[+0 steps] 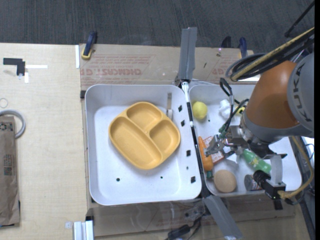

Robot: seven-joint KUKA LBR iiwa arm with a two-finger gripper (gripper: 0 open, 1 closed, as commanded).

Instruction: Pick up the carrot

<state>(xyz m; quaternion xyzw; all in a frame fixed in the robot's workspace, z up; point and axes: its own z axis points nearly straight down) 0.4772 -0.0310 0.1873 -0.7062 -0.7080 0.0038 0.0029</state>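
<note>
The orange carrot (204,154) lies along the left wall of the right bin (212,190), partly hidden by my gripper. The gripper (218,148) hangs low right over it, its metal fingers at the carrot's right side. The arm with its orange band (272,101) reaches in from the right above the bin.
In the right bin lie a yellow lemon (200,109), a tan egg-like ball (225,181), a green bottle (255,160) and a white item (225,106). The left bin (100,184) holds a yellow divided plate (144,134). A divider bar (187,59) runs between the bins.
</note>
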